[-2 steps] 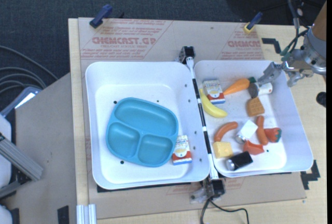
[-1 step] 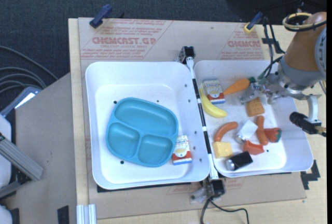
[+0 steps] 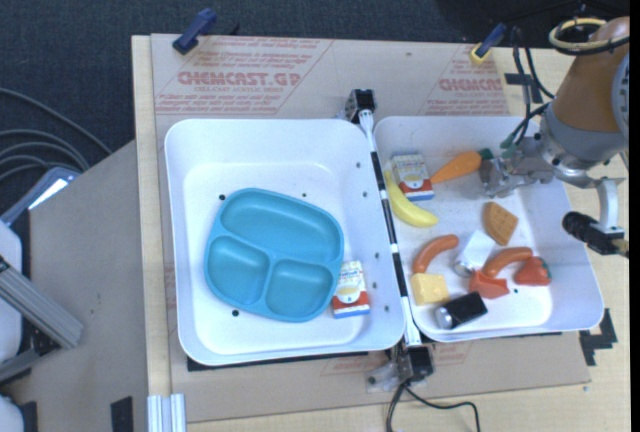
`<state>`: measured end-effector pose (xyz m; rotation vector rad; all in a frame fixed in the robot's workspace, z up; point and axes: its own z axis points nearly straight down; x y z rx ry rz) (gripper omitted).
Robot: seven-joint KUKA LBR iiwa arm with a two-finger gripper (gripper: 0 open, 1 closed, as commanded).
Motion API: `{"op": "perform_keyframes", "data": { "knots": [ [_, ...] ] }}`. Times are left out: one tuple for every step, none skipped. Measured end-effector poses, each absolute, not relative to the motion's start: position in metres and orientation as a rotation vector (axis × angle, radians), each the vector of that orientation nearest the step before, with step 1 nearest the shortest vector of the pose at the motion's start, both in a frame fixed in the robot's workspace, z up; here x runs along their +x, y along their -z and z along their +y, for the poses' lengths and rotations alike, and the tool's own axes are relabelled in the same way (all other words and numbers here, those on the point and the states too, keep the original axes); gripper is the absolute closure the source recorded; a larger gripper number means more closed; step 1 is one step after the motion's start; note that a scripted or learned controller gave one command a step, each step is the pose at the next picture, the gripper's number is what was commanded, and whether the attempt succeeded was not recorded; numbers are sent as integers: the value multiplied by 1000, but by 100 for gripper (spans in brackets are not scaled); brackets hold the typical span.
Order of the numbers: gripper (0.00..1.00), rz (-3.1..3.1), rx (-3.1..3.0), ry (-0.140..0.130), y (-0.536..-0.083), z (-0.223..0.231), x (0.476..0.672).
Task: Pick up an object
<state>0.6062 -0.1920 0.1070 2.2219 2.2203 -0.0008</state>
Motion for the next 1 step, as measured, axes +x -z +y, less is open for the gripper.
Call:
{"op": "perform_keyframes", "data": {
  "knots": [
    [0,2220,2222,1,-107,-192,606]
  ]
}}
